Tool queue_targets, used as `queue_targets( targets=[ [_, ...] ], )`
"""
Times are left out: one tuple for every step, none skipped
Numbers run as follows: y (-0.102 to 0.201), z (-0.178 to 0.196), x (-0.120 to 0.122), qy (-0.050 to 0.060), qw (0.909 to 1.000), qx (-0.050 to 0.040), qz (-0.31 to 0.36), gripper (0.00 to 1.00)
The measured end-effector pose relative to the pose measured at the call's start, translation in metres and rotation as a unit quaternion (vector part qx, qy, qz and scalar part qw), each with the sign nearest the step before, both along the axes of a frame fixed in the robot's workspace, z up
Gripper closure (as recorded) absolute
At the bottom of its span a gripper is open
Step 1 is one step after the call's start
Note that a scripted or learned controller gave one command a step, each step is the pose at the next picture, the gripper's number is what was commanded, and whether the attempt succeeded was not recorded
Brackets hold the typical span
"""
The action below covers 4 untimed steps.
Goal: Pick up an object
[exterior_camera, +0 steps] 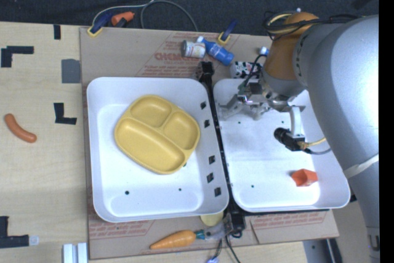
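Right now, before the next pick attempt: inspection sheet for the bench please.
Surface: cardboard sheet on a wooden bench, bearing the left bin and the right bin side by side.
Job's things: yellow divided plate in the left bin; small orange block in the right bin, near its front right corner.
Clutter: toy carrot in front of the bins; toy sausage on the bench at far left; blue and white bottle behind the bins.
Gripper: gripper over the back of the right bin, apart from the block.
Cables: cable looping behind the bins.
Surroundings: dark floor beyond.
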<state>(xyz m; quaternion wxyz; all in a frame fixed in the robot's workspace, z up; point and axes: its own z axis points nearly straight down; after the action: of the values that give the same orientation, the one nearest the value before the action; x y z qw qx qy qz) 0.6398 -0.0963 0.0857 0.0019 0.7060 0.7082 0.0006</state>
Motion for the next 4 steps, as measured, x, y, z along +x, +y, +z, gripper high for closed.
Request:
queue_targets(
  targets=[
    [-0.001,-0.001,0.022,0.001,1.0000,0.0006,0.000,0.00],
    [0.002,0.000,0.022,0.001,1.0000,-0.0007,-0.001,0.00],
    [-0.004,0.000,0.003,0.000,1.0000,-0.0003,-0.001,0.00],
    [0.001,-0.001,0.030,0.001,1.0000,0.0005,0.000,0.00]
  ],
)
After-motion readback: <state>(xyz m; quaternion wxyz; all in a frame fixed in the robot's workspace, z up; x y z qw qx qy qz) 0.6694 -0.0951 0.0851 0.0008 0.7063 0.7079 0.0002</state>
